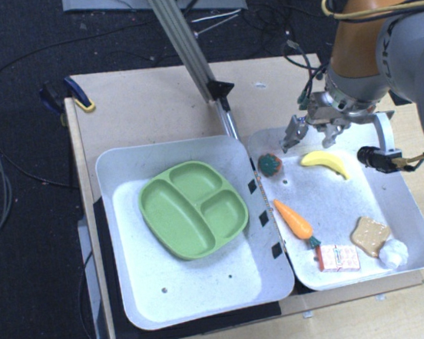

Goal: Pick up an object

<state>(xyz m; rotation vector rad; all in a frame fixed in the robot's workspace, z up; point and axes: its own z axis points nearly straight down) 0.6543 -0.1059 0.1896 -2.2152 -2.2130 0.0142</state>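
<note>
My gripper (311, 135) hangs over the far end of the right bin (402, 202), open, with nothing between its spread fingers. Just in front of it lies a yellow banana (326, 163). A small dark green and red ball-like item (271, 165) sits to the left of the banana. Further forward are an orange carrot (294, 220), a red and white box (337, 257), a slice of bread (370, 235) and a small white lump (394, 255).
The left bin (135, 291) holds a green divided plate (193, 208). A slanted metal pole (190, 47) runs down to the gap between the bins. The grey arm with its orange band (367, 20) fills the upper right.
</note>
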